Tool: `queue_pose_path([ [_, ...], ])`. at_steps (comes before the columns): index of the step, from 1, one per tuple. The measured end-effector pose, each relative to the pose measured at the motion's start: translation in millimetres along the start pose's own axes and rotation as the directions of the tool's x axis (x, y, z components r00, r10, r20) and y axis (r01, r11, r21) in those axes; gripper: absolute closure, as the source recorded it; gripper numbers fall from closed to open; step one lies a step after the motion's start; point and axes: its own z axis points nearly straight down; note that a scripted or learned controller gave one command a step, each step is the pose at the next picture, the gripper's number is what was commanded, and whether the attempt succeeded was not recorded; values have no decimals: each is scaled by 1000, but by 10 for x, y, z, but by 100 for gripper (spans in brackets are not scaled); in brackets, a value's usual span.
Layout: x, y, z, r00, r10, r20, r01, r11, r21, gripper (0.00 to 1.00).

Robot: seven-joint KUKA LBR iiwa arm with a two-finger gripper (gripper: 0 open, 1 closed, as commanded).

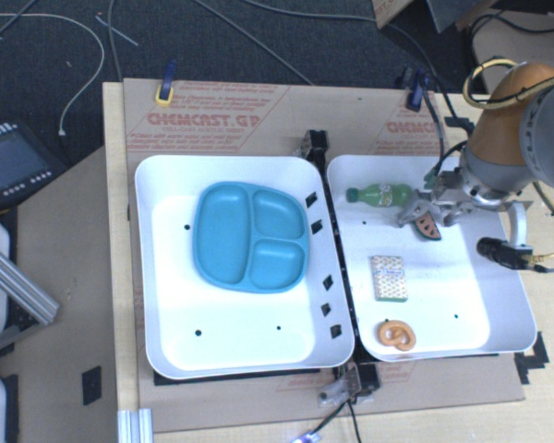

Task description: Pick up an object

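In the right bin (499,326), my gripper (430,216) is low near the far edge. It is open, with its grey fingers (409,216) splayed either side of a small watermelon slice toy (430,230), which lies on the bin floor just below them. A green bottle (380,194) lies on its side to the left of the gripper. Nearer the front are a speckled tan block (389,277) and a brown pretzel (397,334). The slice is not clearly gripped.
The left bin (166,321) holds a blue divided plate (251,236). A black divider with clips (325,247) runs between the bins. The arm's orange band (499,123) and cables hang over the right bin's far right corner.
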Motion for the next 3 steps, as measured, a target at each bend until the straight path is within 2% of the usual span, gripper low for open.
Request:
queue_pose_path([
  [1,-3,18,-149,1000,0,1,0,1000,-7,100],
  [2,-63,28,-681,1000,1,4,-1,1000,-11,100],
  [3,34,18,-1202,1000,-1,4,1,1000,-13,100],
])
